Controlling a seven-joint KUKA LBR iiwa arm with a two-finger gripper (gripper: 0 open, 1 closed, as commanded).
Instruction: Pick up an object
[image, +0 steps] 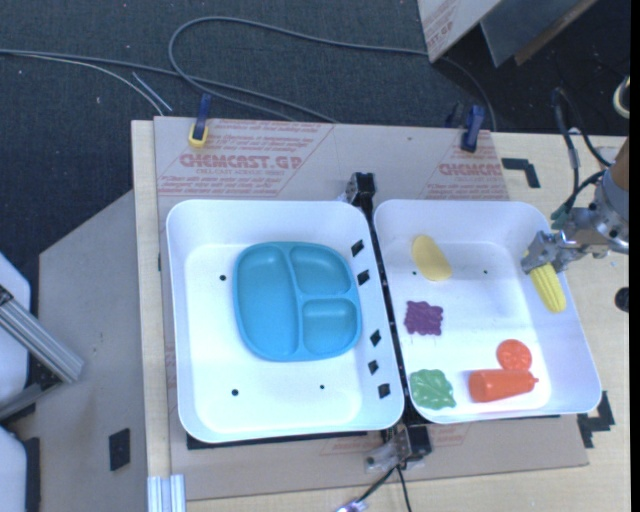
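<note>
Arm cut off at right edge. Corn cob: top end hidden under gripper. Cardboard box cropped at top edge.

At the right edge of the frame the claw sits over the right bin, its fingers around the top of a yellow corn cob. The left bin holds a blue divided plate. A yellow lemon-like piece, purple grapes, a green leafy piece, a carrot and a red tomato lie in the right bin.
</note>
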